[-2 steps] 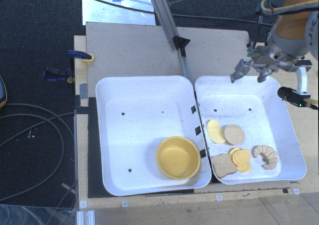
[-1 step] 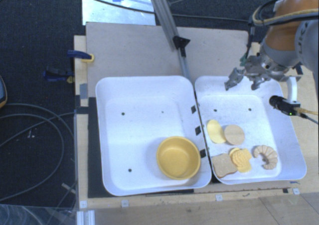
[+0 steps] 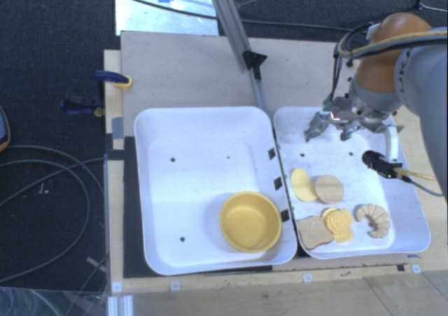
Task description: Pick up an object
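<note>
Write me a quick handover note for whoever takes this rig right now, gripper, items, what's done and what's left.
Gripper: open, holding nothing, over the far end of the right bin.
Right bin, near end: yellow slice, tan round slice, bread slice, yellow waffle piece, croissant.
Left bin: yellow bowl in its near right corner.
Done: nothing picked yet.
Left: descend onto one item, grip it, lift.

Two white bins are seen side by side on the counter (image 3: 182,69). A yellow bowl (image 3: 250,221) is set in the left bin (image 3: 168,167). In the right bin (image 3: 350,160), toy foods are gathered near the front: two round slices, toast, a waffle, a croissant (image 3: 374,218). The claw (image 3: 330,125) is held above that bin's far end, apart from them, its fingers spread.
</note>
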### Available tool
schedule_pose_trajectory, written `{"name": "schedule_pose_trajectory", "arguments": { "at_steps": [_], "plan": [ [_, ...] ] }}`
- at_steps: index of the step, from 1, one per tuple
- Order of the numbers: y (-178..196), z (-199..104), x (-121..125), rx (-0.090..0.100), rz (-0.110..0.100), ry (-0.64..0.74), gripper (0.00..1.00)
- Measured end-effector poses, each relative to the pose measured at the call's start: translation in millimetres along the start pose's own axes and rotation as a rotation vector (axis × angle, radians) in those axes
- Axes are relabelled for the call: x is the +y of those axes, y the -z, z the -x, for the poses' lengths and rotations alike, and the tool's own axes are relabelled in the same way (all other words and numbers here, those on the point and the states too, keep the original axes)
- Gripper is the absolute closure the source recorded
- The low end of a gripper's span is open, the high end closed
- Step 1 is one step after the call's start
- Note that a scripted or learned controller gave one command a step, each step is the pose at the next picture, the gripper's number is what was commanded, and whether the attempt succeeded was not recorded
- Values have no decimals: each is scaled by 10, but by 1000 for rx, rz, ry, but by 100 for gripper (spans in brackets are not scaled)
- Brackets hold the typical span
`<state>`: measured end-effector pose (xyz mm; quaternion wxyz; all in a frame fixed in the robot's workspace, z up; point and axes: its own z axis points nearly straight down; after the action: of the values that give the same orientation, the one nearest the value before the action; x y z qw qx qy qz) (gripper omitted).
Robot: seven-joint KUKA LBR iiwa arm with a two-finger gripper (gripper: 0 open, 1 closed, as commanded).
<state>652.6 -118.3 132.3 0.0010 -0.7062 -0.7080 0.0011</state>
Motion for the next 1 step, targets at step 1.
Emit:
{"name": "schedule_pose_trajectory", "arguments": {
  "at_steps": [1],
  "plan": [
    [-436, -5, 2, 0, 1, 0, 0]
  ]
}}
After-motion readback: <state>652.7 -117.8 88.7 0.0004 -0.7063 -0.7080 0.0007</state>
